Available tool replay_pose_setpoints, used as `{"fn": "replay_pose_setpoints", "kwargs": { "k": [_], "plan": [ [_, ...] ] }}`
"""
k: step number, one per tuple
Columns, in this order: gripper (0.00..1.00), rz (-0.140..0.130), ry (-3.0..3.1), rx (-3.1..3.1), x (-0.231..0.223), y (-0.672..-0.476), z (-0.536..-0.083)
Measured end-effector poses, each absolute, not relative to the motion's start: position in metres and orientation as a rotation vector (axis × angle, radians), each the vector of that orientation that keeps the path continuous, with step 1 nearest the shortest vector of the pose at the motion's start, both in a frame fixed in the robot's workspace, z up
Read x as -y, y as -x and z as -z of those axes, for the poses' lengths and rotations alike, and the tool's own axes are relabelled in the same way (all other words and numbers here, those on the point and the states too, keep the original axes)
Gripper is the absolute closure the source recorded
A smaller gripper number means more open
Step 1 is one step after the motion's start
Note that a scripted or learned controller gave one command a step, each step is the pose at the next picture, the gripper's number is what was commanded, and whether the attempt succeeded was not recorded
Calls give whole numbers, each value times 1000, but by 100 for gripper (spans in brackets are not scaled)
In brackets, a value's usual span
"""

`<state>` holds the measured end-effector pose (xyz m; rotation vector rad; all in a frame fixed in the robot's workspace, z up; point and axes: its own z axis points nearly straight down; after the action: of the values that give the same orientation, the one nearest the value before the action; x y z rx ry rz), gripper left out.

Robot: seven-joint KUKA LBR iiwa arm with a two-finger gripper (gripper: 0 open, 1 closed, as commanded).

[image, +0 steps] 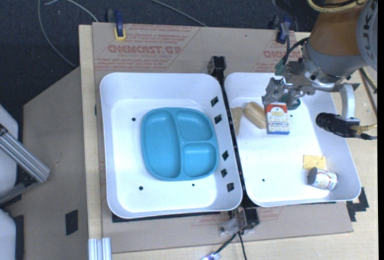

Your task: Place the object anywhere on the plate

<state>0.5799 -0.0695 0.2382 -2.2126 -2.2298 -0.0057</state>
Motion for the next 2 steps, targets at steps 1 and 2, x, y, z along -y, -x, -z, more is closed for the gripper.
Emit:
{"fn": "replay_pose_setpoints", "kwargs": {
  "k": [1,2],
  "plan": [
    [100,1,2212,2225,20,-590,-225],
    [100,3,2215,2227,-26,-603,-217]
  ]
}}
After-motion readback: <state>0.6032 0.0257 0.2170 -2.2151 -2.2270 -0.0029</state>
